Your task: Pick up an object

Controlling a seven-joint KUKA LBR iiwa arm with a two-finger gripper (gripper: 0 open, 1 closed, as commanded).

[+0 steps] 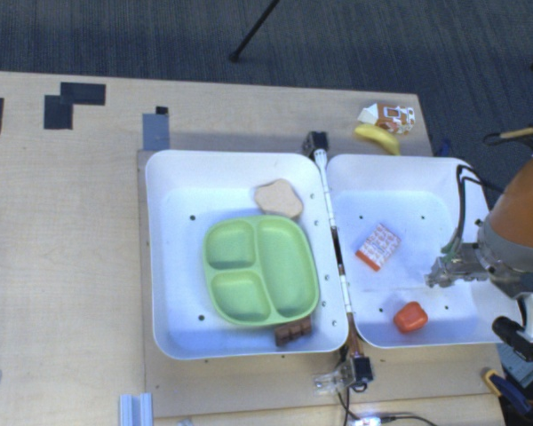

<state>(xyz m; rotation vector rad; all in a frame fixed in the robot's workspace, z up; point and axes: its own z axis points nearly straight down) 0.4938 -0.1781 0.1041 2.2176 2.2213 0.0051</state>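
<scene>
- White plastic forms both shallow bins, which sit side by side on the wooden bench point(62, 238), their inner rims touching along a central seam.
- Left bin point(173, 238): a green three-compartment tray point(260, 271) lies at its middle, slightly rotated. A tan slice of bread point(278, 199) rests against the tray's far edge, near the bin's far right corner. A small brown block point(293, 332) lies against the tray's near edge, close to the bin's near rim.
- Right bin point(400, 193): a red-and-white patterned packet point(377, 245) lies flat near the bin's middle, tilted diagonally. An orange-red rounded object point(410, 317) sits near the bin's near rim, well apart from the packet.
- The arm point(524, 216) enters over the right bin's right edge, with the orange band above the wrist.
- The gripper point(446, 272) sits low over the right bin's floor near its right wall, between the packet and the orange-red object but touching neither. Whether it is spread or pressed together cannot be told; nothing is seen between its tips.
- Bench, beyond the right bin's far rim: a yellow banana point(377, 137) lies beside a small white-and-brown packaged item point(394, 116).
</scene>
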